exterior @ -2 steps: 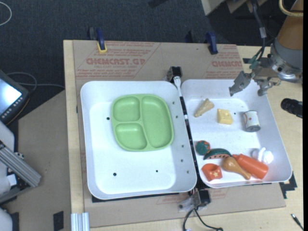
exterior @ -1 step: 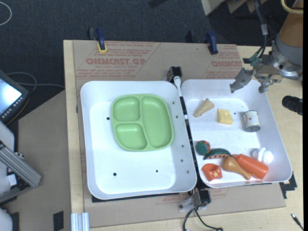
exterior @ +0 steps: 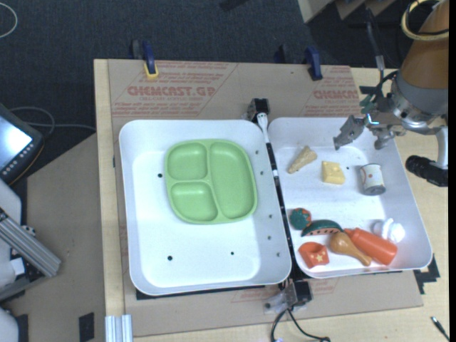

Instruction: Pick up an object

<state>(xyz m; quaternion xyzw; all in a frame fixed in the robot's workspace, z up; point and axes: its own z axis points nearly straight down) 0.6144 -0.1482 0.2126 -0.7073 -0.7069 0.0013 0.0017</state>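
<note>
My gripper (exterior: 365, 135) hovers over the far right part of the right bin (exterior: 413, 212), its two grey fingers spread open with nothing between them. Below it lie a yellow cheese cube (exterior: 333, 172), a pale cheese wedge (exterior: 302, 158) and a small grey can (exterior: 371, 178). Toward the bin's near edge sit a red-and-green round fruit (exterior: 300, 216), a dark green slice (exterior: 322, 227), a red pepper piece (exterior: 313, 254), a tan drumstick (exterior: 345, 245), an orange carrot (exterior: 373, 245) and a white piece (exterior: 392, 229).
The left bin (exterior: 142, 212) holds a green three-compartment plate (exterior: 211, 181). A black divider (exterior: 273, 180) runs between the bins. The arm's orange band (exterior: 427, 55) rises at the far right. Blue clamps (exterior: 149, 57) hold the board at the back.
</note>
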